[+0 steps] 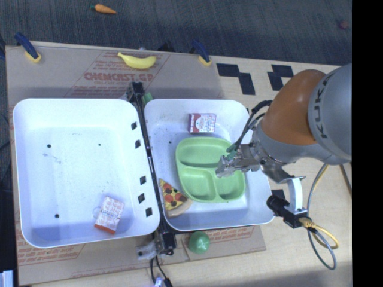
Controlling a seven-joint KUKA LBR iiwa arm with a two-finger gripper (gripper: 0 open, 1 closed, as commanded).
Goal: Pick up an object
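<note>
Left bin: I see a shallow white plastic bin (36,160) on the left, w/ a small white-and-orange snack packet (109,213) lying in its near-right corner, tilted.
Far edge: yellow plastic banana (137,59) sits on the cardboard sheet (108,76) beyond the bins, approx. above the seam between them; blue clamps (27,46) at the far corners of the cardboard.
Floor: small orange carrot-shaped toy (105,8) on the dark carpet, far left, well apart from the bench.
Right bin: second shallow white bin (157,118) just beside the first, touching along the middle seam.
Pizza: toy pizza slice w/ red topping (172,196) in the right bin's near-left corner, just left of the tray.
Carton: small red-and-white box (202,123) at the far side of the right bin, just beyond the tray.
Tray: light green divided plastic tray (200,154) in the middle of the right bin, three compartments.
Ball: green round ball (199,242) outside the bins on the near cardboard edge.
Gripper: gripper (227,165) is low over the tray's right rim, arm coming in from the right; I can't tell how far the jaws are apart, nor whether they have hold of anything.
</note>
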